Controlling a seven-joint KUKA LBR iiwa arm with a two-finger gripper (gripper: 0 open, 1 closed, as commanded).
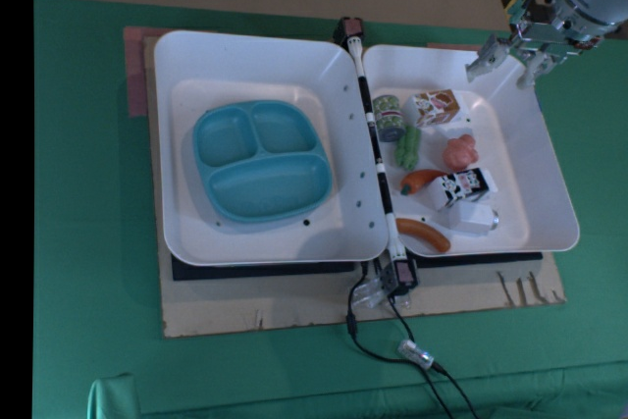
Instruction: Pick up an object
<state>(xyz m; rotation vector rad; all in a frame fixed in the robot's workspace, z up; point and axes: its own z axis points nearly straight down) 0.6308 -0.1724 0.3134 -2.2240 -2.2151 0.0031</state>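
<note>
Gripper [512,64]: hovers over the right bin's [549,182] far right corner; fingers spread, nothing between them.
Objects: toy foods clustered in the right bin, toward the divider.
Nearest target: small carton [435,107], left of and nearer the camera than the jaws; long axis roughly left-right.
Left bin [186,59]: holds a teal plate [261,162].

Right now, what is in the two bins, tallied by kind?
Cartons: 3, a brown-and-white carton, a cow-print carton, a white carton
Cans: 1
Toy foods: 4, green, pink, orange, sausage
Divided plates: 1
Total: 9
</note>
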